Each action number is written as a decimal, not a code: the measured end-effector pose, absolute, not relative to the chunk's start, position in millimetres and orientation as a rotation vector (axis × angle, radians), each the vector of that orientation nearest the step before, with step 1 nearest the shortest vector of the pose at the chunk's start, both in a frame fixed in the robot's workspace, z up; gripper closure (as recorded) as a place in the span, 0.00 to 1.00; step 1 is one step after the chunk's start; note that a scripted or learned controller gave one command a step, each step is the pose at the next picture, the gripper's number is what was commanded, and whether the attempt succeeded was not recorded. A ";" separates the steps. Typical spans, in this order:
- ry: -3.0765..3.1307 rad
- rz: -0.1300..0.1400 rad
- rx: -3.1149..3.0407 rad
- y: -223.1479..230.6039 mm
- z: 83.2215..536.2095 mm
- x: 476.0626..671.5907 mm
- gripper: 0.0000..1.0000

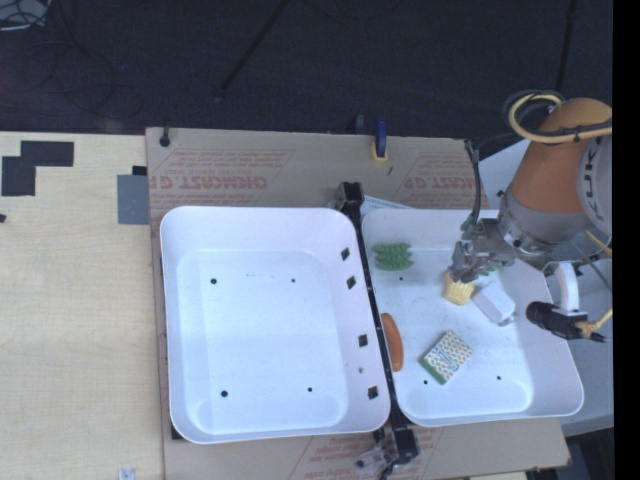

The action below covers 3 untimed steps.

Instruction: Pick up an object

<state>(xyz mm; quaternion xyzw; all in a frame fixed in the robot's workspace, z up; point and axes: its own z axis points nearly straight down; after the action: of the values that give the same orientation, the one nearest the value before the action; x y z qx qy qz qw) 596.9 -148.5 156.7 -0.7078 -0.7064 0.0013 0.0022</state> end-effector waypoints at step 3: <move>-2.229 -0.003 -2.214 52.6 411.9 567.1 1.00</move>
<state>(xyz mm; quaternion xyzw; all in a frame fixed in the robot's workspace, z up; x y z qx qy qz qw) 567.1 52.6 411.9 -0.7047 -0.7095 -0.0009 0.0000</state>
